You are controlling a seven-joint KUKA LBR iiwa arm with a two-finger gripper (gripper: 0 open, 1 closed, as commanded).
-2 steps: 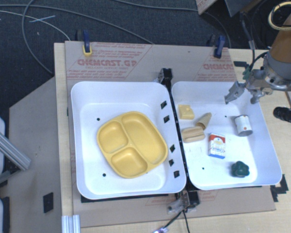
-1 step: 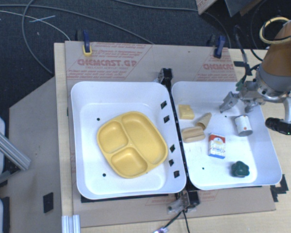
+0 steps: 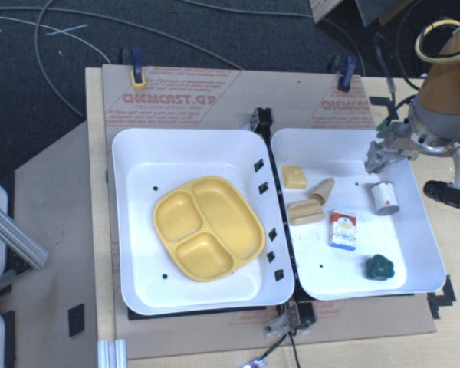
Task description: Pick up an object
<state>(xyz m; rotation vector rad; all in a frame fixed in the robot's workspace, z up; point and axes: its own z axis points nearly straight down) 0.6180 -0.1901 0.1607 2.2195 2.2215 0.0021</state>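
Dark carpet floor (image 3: 54,67) around a wooden bench (image 3: 184,98).
Thin cables (image 3: 69,29) lie on the carpet; two blue clamps (image 3: 137,66) hold the board.

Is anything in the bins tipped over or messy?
Yes, a little. The small grey can in the right bin lies on its side instead of standing. The yellow tray in the left bin sits crooked, turned askew to the walls.

Two blue clamps (image 3: 137,68) grip the brown board (image 3: 176,98).

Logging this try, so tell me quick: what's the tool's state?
Tool: above the right bin's far edge, near the small can; open or closed cannot be told.
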